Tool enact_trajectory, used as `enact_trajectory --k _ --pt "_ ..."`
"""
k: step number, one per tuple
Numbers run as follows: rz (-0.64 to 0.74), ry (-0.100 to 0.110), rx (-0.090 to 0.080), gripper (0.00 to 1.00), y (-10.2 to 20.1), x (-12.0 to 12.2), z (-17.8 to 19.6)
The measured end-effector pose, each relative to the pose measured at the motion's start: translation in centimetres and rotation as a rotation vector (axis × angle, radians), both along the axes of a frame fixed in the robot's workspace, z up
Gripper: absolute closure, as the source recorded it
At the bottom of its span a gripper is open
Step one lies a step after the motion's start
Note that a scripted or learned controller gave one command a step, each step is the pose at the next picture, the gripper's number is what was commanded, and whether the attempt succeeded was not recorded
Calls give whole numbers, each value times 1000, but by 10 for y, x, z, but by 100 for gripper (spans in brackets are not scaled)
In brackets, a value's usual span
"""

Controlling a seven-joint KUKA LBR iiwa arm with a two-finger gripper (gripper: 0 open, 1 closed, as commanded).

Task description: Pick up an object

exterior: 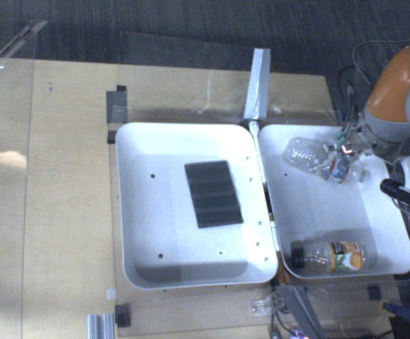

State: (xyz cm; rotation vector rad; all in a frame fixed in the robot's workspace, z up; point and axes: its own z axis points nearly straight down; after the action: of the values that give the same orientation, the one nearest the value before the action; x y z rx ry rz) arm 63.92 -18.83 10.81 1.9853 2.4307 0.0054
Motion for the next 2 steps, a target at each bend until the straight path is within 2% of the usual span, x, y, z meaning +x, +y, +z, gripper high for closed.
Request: enact_trajectory --k 1,2 --pt "118 -3 -25 0 13 11 0" --pt "122 4 -26 100 12 10 13"
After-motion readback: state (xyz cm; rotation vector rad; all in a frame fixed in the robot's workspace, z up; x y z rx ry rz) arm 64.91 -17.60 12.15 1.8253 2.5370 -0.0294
